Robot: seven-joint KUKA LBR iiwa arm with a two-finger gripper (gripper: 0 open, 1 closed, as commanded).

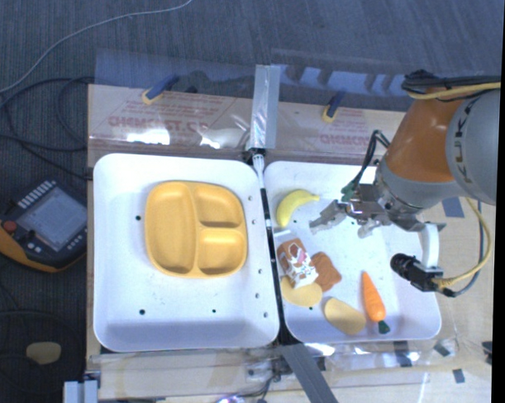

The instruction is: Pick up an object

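White right bin (413, 326): carrot (372, 300) lies near-upright, green tip toward the camera.

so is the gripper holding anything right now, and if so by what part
Nothing is held. The gripper hangs open over the right bin, with bare bin floor between its fingers. The banana lies apart to the left of it, untouched.
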